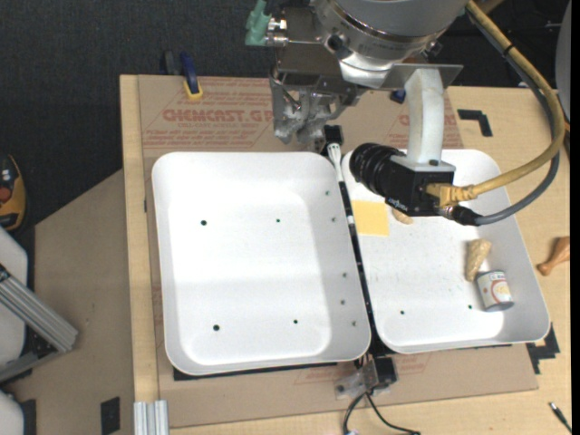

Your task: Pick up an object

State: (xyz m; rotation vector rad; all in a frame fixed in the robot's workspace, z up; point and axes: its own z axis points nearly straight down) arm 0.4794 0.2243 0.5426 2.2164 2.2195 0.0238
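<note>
Brown board (227, 107) under bins, dark carpet (82, 25) beyond, aluminium rail (32, 311) lower left.

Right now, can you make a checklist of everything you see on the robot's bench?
Surface: brown board bearing two white bins, left bin, right bin.
Job's things: yellow square, tan lump and small can in the right bin.
Clutter: blue-yellow clamp on the board's far edge.
Grippers: gripper beyond the bins' far edge.
Cables: tan hose; wires at the near edge.
Surroundings: dark floor.
</note>
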